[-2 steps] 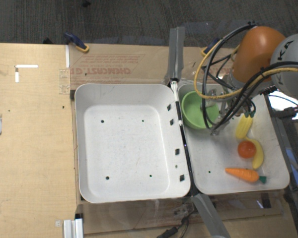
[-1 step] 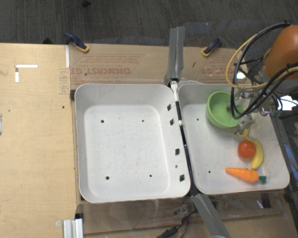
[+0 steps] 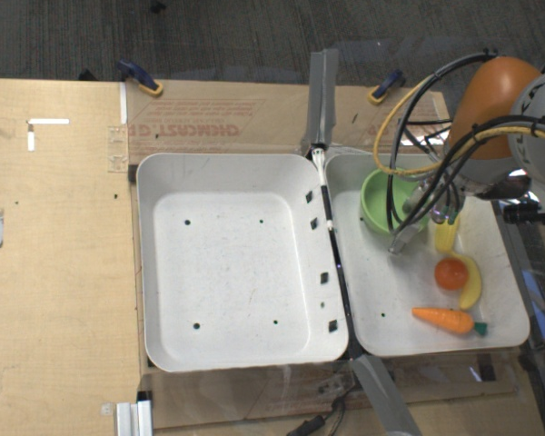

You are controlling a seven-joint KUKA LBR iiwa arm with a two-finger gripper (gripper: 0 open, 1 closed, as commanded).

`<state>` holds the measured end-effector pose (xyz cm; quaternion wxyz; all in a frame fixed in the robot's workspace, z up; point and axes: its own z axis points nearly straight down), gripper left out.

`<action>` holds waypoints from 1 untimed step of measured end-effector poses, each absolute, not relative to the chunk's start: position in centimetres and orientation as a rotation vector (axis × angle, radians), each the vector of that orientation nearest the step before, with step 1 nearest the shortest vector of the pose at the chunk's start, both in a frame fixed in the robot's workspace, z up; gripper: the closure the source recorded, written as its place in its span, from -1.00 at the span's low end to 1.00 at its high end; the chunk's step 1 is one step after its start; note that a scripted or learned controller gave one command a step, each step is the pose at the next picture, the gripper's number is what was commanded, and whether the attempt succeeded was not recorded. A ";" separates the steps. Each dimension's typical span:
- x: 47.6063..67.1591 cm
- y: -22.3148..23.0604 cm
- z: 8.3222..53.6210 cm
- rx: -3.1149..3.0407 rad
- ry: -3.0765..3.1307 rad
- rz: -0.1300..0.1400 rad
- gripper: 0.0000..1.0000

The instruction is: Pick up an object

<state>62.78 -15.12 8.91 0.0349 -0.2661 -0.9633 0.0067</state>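
The right bin (image 3: 381,330) holds several objects. A green bowl (image 3: 374,203) sits at its far left side. Near the right wall, a red-orange ball (image 3: 450,272) rests against a yellow banana (image 3: 473,288). An orange carrot (image 3: 443,319) with a green tip lies near the front. A small yellow piece (image 3: 446,235) lies just behind the ball. My gripper (image 3: 401,240) hangs low over the bin floor, just in front of the bowl's right rim and left of the yellow piece. Black and yellow cables cross in front of it.
The left bin (image 3: 227,262) lies beside the right one, with a raised divider (image 3: 331,252) between them. The arm's orange band (image 3: 492,94) and cable loops hang over the right bin's far side. Cardboard (image 3: 209,121) lies behind the bins.
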 end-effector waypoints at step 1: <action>53.8 -15.4 9.2 -0.776 -3.047 0.001 -1.00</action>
